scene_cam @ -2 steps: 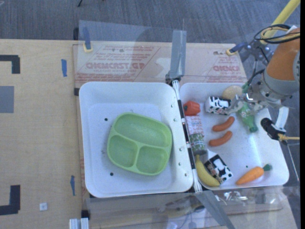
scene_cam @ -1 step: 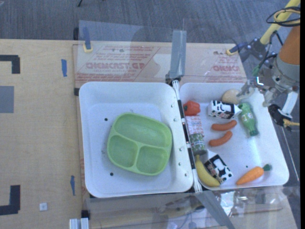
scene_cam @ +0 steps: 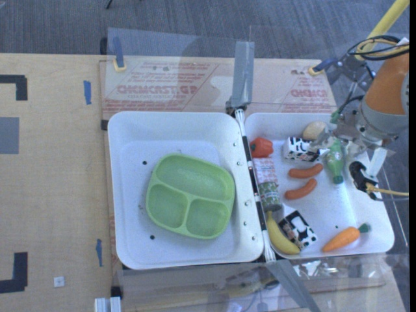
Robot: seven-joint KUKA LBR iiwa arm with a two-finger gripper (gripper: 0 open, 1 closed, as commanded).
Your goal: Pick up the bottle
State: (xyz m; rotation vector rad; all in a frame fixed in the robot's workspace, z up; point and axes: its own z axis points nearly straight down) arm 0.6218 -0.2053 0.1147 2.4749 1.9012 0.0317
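Note:
A small green bottle (scene_cam: 335,162) stands in the right bin (scene_cam: 377,203), toward its back right. My gripper (scene_cam: 346,147) hangs at the end of the grey and orange arm, right over and just right of the bottle's top. The wrist hides where the gripper meets the bottle, so contact cannot be judged. A second bottle (scene_cam: 266,186), clear with a red and white label and a dark cap, lies along the bin's left wall, well left of the gripper.
Around the green bottle lie two sausages (scene_cam: 304,179), a cow-patterned block (scene_cam: 298,149), a pale egg-like thing (scene_cam: 314,130) and a red tomato (scene_cam: 261,147). A banana (scene_cam: 281,236), another cow-patterned block (scene_cam: 300,229) and a carrot (scene_cam: 343,238) sit near the front. The left bin (scene_cam: 130,142) holds a green divided plate (scene_cam: 190,195).

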